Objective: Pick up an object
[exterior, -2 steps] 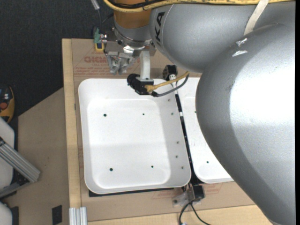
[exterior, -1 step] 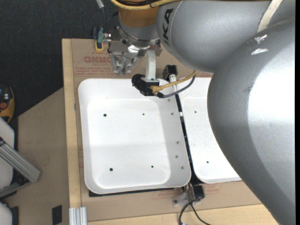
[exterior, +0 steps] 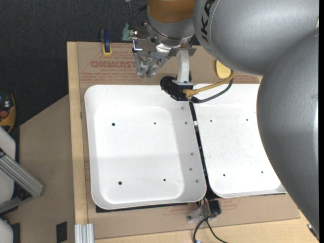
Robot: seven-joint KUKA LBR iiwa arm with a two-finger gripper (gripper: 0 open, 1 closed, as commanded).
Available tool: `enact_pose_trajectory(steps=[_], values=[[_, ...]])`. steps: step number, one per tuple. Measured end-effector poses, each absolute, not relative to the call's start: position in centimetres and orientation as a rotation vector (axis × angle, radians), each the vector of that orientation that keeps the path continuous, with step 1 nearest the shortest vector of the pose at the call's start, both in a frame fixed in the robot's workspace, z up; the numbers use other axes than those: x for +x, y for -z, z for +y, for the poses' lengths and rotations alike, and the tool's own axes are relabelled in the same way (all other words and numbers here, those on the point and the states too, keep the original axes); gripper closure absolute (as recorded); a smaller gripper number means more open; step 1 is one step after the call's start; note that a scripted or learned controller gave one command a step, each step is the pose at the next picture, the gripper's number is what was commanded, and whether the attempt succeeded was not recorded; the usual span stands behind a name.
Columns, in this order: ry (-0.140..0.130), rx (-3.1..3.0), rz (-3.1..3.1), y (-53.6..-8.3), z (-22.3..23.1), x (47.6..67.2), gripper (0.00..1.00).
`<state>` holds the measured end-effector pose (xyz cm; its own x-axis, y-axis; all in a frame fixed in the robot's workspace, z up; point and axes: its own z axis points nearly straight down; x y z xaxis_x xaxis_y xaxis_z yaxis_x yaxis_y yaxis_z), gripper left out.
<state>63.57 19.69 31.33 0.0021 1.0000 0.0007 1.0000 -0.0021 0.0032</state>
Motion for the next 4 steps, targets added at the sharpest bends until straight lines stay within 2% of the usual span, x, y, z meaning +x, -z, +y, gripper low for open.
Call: enact_pose_trajectory(steps=[1, 2, 3, 4], values=[[0.006, 2.221, 2.225, -25.5, 22.5, 65.8, 1.0], [-0.01, 2.22, 2.216, -31.9, 20.1, 66.7, 1.0], [-0.007, 2.223, 2.213, -35.7, 14.1, 66.7, 1.0], [0.012, 2.222, 2.231, -26.0, 19.5, 66.4, 1.0]])
